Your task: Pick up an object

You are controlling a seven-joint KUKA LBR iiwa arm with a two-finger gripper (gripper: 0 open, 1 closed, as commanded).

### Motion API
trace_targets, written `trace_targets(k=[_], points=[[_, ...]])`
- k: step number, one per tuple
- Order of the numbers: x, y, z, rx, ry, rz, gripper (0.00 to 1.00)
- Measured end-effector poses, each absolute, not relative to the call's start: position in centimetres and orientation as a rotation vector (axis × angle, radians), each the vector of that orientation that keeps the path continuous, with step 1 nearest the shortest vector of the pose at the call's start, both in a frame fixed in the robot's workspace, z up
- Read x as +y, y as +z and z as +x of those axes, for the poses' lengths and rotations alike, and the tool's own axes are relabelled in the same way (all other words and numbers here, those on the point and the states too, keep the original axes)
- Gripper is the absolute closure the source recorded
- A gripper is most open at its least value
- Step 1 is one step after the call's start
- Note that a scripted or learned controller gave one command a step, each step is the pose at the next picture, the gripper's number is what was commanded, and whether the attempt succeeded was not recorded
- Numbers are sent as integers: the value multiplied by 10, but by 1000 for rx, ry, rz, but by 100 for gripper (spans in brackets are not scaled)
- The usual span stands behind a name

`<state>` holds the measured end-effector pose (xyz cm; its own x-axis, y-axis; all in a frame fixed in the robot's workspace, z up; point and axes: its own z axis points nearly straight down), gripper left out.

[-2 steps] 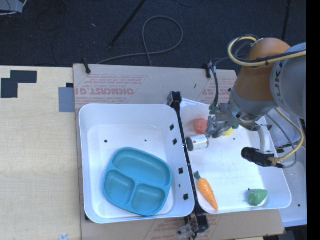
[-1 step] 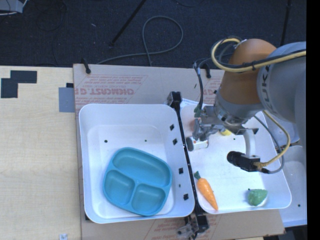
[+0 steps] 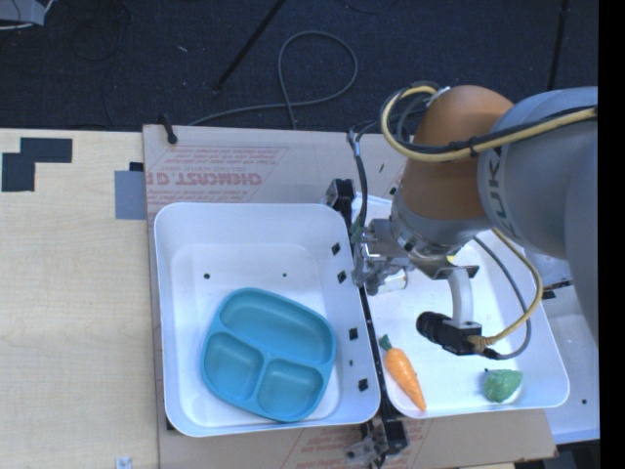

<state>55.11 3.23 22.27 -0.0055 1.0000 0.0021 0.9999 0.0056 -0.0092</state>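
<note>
The grey arm's two-finger gripper [image 3: 383, 274] hangs over the right white bin [image 3: 547, 384], middle of frame; whether its jaws are released or clenched I cannot tell. The orange toy carrot [image 3: 405, 377] lies lower down by the divider, a green lump [image 3: 503, 385] farther right. Centre over the carrot, then descend straight.

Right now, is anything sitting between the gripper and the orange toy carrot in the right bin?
Nothing visible. The gripper hangs over the right white bin, with bare floor down to the orange toy carrot. The green lump lies off to the side.
</note>
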Motion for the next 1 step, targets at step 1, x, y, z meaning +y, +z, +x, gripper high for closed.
trace_targets(k=[1], points=[[79,213,535,-2221,11,-2210,100]])
